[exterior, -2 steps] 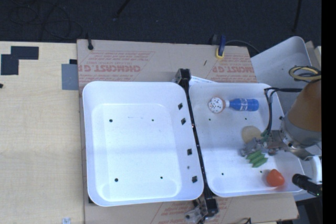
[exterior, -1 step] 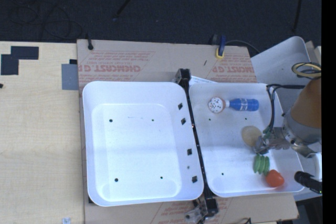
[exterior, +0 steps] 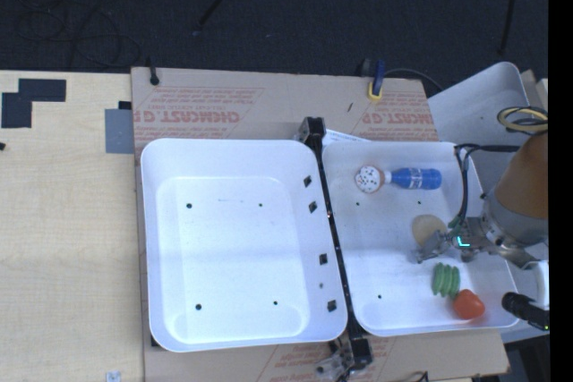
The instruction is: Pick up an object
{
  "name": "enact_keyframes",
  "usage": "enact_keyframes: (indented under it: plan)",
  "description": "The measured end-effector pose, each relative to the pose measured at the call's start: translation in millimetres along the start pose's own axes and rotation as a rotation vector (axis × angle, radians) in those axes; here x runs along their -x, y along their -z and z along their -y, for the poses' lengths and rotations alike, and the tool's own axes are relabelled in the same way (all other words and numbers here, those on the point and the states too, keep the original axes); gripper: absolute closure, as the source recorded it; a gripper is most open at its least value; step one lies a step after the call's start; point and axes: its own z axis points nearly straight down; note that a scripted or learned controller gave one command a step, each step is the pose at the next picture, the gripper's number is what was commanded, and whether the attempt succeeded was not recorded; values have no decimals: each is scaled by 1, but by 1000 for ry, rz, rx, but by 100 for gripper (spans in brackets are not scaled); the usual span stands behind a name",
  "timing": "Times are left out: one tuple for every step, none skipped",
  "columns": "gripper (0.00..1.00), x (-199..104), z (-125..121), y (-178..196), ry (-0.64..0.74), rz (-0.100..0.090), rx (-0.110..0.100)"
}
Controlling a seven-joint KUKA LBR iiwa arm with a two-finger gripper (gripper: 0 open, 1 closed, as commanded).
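Observation:
In the right bin lie a blue bottle with a white dotted cap, a tan round object, a green ridged object and a red-orange object. My gripper reaches in from the right, low over the bin floor. Its tip sits just below the tan object and just above the green one. I see nothing between its fingers.
The left bin stands beside the right one, with a black divider between them. Both rest on a cardboard sheet. Cables and a white cover lie at the right behind the arm.

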Motion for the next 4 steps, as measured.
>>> enact_keyframes:
  plan:
    - [0,-22,-65,-11,14,1,4]
    - [0,-20,-62,-11,9,1,0]
    - [100,-20,-62,0,9,0,-1]
    - [100,-83,-1,104,12,-1,0]
